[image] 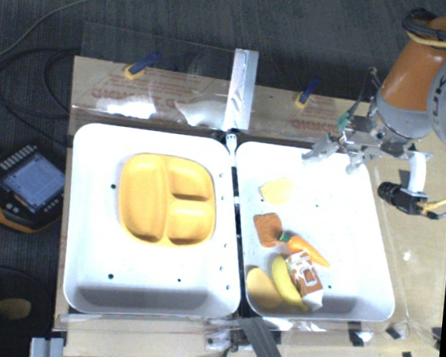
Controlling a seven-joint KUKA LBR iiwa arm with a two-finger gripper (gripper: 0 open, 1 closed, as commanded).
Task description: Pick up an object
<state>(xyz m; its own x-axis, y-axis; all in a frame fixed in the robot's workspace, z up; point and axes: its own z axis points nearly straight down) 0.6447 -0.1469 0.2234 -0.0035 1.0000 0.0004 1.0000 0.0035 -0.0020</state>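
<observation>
The arm (425, 68) reaches in over the right bin's (360, 228) far corner, and its gripper (343, 151) hangs above the rim there, gripping nothing; whether it is spread or closed cannot be told. Well to the gripper's left, the other bin (97, 168) holds a yellow tray (167, 199) lying flat, likely parked as a drop spot. Below the gripper and a little left lies a pale disc (277, 190). Farther below, toward the near wall, the pickable things crowd together: a brown piece (267, 228), a carrot (308, 250), a banana (285, 279) and a small carton (306, 276) touching one another, probably tumbled there. The carton's print is too small to read.
</observation>
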